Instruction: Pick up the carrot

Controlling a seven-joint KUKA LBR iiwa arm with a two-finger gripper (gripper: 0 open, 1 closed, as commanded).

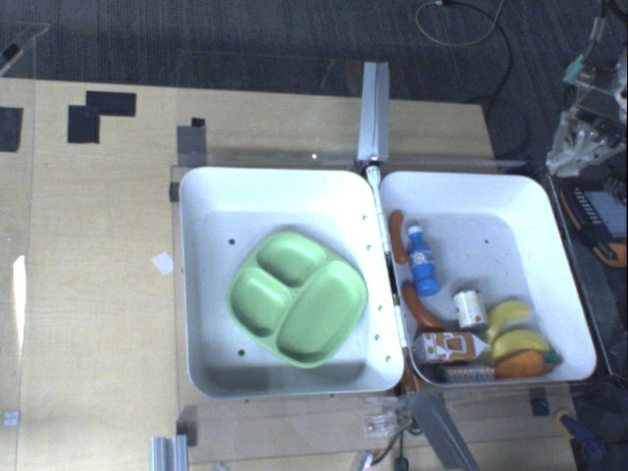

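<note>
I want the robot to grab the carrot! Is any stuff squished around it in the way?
Yes. The carrot sits in the right bin's near corner, with the yellow bananas touching it above and the small carton close on its left. From above, nothing covers it.

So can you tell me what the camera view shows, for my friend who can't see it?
An orange carrot lies in the near right corner of the right white bin, crowded by two yellow bananas, a small carton, a blue bottle and two sausages. The left white bin holds a green divided plate.
</note>
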